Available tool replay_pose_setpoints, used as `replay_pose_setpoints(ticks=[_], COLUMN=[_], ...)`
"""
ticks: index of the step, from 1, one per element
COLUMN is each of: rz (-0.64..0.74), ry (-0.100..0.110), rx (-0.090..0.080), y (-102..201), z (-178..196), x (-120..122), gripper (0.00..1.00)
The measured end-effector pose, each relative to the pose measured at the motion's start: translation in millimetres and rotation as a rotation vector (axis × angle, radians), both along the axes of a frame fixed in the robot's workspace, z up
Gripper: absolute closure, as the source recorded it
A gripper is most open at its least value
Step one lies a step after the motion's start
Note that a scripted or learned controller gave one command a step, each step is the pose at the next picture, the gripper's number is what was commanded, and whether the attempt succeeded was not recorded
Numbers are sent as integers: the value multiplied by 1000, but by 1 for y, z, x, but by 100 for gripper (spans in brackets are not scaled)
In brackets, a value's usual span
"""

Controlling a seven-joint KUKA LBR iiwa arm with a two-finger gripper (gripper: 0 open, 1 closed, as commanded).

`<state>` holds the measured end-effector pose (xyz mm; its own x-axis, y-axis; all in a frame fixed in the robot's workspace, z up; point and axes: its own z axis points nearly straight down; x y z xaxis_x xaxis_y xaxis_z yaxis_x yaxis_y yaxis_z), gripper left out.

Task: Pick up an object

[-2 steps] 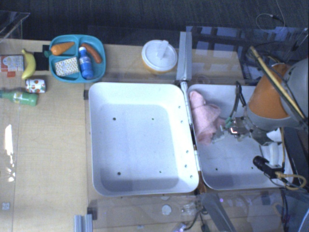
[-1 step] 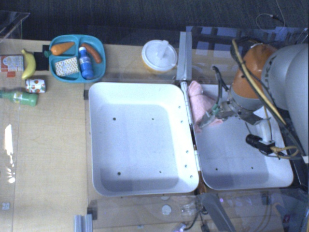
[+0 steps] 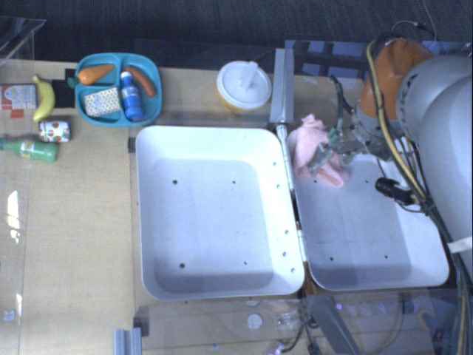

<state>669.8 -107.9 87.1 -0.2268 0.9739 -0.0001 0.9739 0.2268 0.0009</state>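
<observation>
Grey arm [image 3: 436,117] with orange band reaches in from the right over the right bin [image 3: 377,228]. Hand [image 3: 330,154] sits at the bin's far-left corner, down on a pink cloth [image 3: 309,143]; the cloth lies bunched against the bin's left wall, near the divider. Hand fingers touch the cloth's right side, but whether they are spread or pinching the cloth, cannot tell. Left bin [image 3: 214,213] is just beside, touching the right one. On the desk [image 3: 66,235] behind: white lidded cup [image 3: 244,85], blue divided tray [image 3: 118,89] with toy carrot, bottle and sausage. Far left: banana [image 3: 44,98], small can [image 3: 54,131], green bottle [image 3: 29,149].
</observation>
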Motion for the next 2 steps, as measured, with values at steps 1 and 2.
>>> replay_pose_setpoints(ticks=[1, 2], rz=[7, 82], ry=[-6, -6], rx=[-5, -2], y=[0, 21], z=[12, 85], x=[2, 1], gripper=[100, 100])
